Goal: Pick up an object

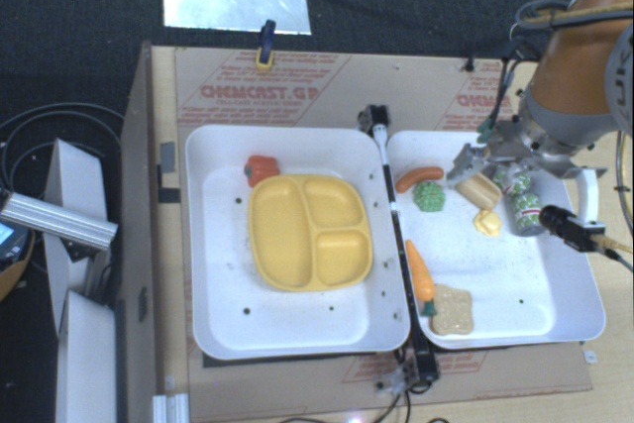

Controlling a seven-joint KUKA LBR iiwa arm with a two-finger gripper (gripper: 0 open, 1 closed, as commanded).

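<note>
My gripper (477,165) hangs over the back of the right bin (580,312), under the grey and orange arm. Just below it and against its tip lies a tan bread-like piece (479,190). I cannot make out whether the piece is held. Close by in the same bin are an orange sausage (420,177), a green broccoli (429,197), a small yellow piece (487,223) and a green-labelled can (525,209). A carrot (421,274) and a slice of toast (453,310) lie toward the front left of that bin.
The left bin (213,312) holds a yellow divided plate (309,231) and a red pepper (262,169) behind it. A black clamp (375,120) sits where the bins meet at the back. A black part of the arm (570,227) juts over the right bin's right side.
</note>
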